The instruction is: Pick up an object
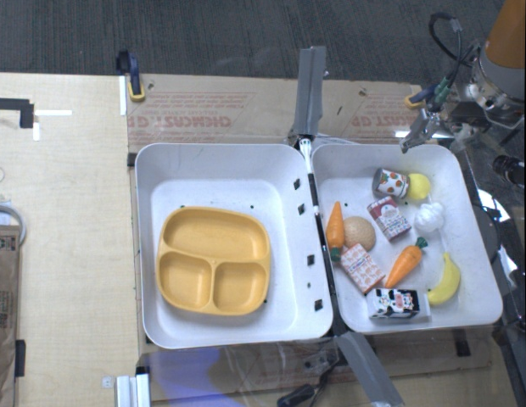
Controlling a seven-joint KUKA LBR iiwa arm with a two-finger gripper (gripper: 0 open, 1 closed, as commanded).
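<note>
Bench with two bins; gripper (418,131) at right bin's (356,153) far rim, fingers' state unclear; toys crowded, so a descent risks nudging can (390,182) against lemon (420,186).

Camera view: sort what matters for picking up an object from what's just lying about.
For the job:
gripper, above the right bin's far corner
right bin: can, lemon, two carrots, banana, cartons

Lying about:
yellow divided plate in the left bin
cardboard sheet
</note>
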